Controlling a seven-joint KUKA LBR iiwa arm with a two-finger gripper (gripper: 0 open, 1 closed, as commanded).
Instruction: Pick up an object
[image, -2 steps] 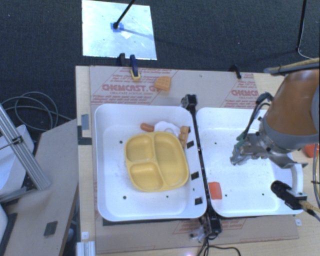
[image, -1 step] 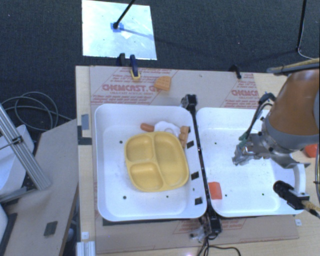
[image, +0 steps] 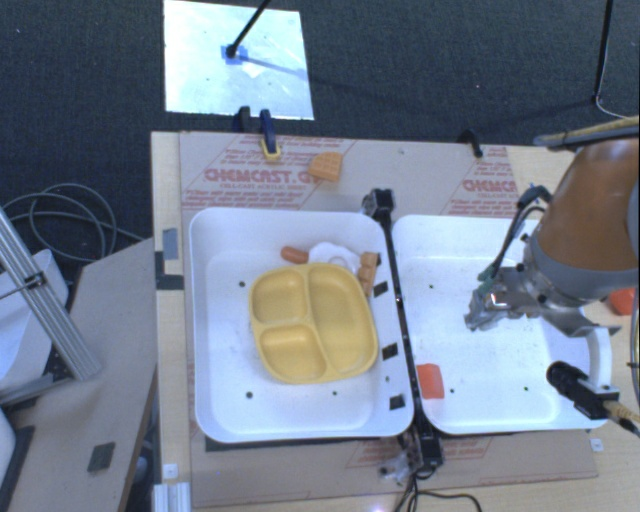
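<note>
Dark carpet surrounds a cardboard-covered bench (image: 250, 170) bearing 2 white bins. At centre, the left bin (image: 215, 330) holds a yellow divided tray (image: 310, 322), a sausage (image: 294, 255) and a tan piece (image: 368, 270). At right, the right bin (image: 450, 270) holds an orange block (image: 429, 380) near its lower left corner. Over it hangs the gripper (image: 482, 310); whether it is apart or together cannot be told.

One fixed camera looks down at a slant from above the bench (image: 250, 165), far enough to take in both bins: left bin (image: 215, 330), right bin (image: 450, 260), with the floor beyond.
</note>
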